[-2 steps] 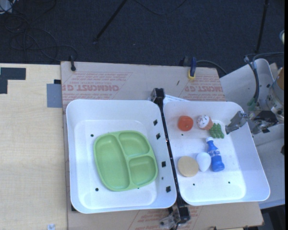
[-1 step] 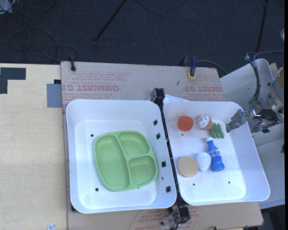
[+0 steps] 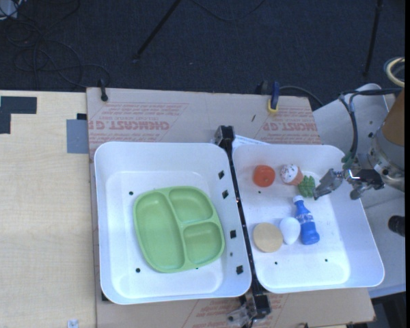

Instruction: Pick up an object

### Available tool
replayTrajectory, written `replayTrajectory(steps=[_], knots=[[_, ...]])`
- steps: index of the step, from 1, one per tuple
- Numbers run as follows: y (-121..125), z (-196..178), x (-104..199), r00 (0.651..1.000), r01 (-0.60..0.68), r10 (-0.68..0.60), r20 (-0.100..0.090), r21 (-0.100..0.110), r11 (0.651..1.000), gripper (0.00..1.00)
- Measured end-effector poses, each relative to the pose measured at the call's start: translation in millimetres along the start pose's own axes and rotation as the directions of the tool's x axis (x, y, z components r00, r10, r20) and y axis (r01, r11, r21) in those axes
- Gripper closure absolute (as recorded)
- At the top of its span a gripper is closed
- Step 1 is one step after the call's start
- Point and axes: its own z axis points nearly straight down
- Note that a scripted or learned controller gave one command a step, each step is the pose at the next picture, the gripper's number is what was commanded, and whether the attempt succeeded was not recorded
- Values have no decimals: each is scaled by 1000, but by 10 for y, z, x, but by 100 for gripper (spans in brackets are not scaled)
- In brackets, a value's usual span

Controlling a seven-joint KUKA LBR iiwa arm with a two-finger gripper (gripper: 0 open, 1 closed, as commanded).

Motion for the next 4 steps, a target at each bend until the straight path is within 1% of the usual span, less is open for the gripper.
replayTrajectory(steps=[1, 2, 3, 4], knots=[[-11, 594, 109, 1000, 0, 0, -1, 1, 1000, 0], [-40, 1048, 134, 1000, -1, 1, -1, -1, 1000, 0], [-36, 942, 120, 1000, -3, 3, -1, 0, 1000, 100], [64, 469, 134, 1000, 3, -3, 2, -10, 1000, 100]])
